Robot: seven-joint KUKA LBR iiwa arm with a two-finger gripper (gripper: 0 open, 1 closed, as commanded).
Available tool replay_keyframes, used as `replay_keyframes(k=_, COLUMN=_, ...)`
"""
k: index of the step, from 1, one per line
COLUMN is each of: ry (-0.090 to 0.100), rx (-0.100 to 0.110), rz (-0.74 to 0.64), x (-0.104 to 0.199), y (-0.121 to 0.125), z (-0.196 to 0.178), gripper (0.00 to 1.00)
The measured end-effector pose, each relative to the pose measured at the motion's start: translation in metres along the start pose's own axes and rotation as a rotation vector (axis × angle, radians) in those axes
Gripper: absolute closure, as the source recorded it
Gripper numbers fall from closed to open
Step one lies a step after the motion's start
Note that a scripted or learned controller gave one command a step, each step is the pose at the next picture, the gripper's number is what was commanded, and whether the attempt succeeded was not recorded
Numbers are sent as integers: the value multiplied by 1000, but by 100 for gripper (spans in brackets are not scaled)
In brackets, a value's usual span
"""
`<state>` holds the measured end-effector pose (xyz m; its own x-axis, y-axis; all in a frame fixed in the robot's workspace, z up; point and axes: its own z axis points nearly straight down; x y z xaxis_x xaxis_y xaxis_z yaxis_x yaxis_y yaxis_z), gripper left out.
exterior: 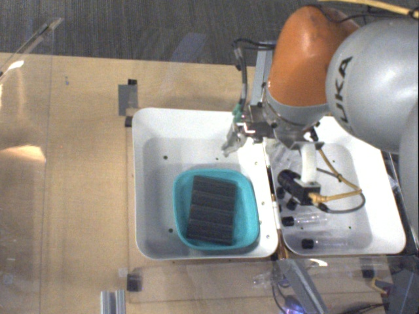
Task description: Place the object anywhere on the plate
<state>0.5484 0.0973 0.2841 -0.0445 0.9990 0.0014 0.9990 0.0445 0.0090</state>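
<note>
We hover our gripper point(234, 138) above the plate point(247, 195); the block point(211, 209) lies on it, below-left; finger state unclear.

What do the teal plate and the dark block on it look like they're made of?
Teal plate: probably plastic, smooth with a faint sheen and rounded moulded rim. Dark ridged block: matte, no glare, parallel ribs across it; likely foam or rubber, though the view cannot settle which. White bin: looks like glossy plastic.

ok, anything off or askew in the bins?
Nothing spilled or damaged. The dark ridged object already lies on the teal plate in the left bin, slightly rotated against the plate's edges. Gripper hovers above the plate.
</note>
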Motion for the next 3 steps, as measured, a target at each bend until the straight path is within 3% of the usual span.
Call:
replay_keyframes(k=1, ry=0, rx=-7, rz=-7, x=1, y=2, z=-11, gripper=100)
replay_keyframes(k=2, ry=-1, rx=-5, rz=75, x=-55, y=12, z=-154, gripper=100)
replay_keyframes(k=3, ry=-2, rx=-1, rz=113, x=-9, y=55, z=-151, gripper=100)
